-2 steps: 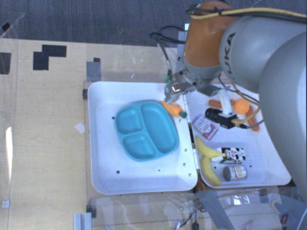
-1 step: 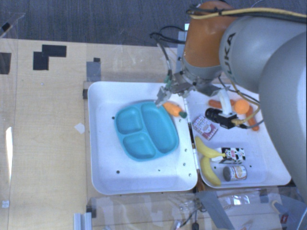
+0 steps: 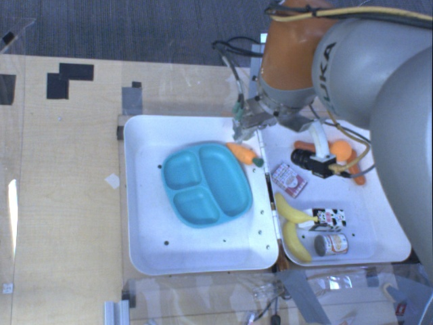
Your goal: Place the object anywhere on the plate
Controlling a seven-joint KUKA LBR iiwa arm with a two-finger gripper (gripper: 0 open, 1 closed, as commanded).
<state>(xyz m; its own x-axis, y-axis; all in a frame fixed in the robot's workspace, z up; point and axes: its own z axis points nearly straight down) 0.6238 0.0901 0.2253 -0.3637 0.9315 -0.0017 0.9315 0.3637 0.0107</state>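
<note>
Your gripper (image 3: 249, 122) hangs over the left bin's (image 3: 145, 181) far right corner, grip unreadable from here, and the small carrot (image 3: 243, 154) beside the blue plate (image 3: 205, 184) looks light, stiff, slick: pinch its thick middle.

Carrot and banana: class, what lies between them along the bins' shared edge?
In the camera view, between the carrot and the banana run the bins' adjoining rims, with a small pink packet just right of that line.
</note>
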